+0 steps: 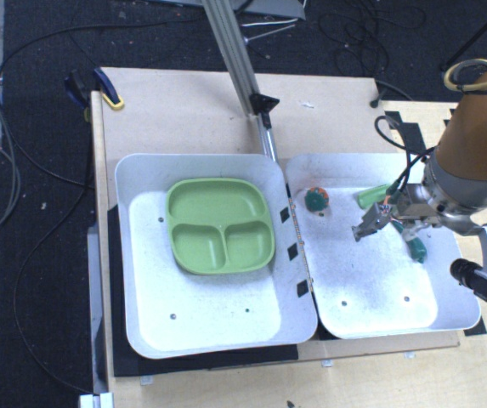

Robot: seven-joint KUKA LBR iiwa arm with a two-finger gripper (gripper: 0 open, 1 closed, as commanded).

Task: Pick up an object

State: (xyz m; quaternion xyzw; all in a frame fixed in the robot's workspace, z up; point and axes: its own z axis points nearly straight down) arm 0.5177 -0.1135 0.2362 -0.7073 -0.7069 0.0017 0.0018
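A green sectioned plate [223, 225] fills the left bin [141, 313]; in the right bin [379, 300], the gripper [370, 226] hangs open and empty, a green stick [369, 196] at its twelve o'clock, a small ball [316, 199] at ten. Closing here would likely catch nothing.

The pale wooden table [192, 109] fills mid-frame, carrying two white bins side by side: left bin [141, 313], right bin [379, 304].
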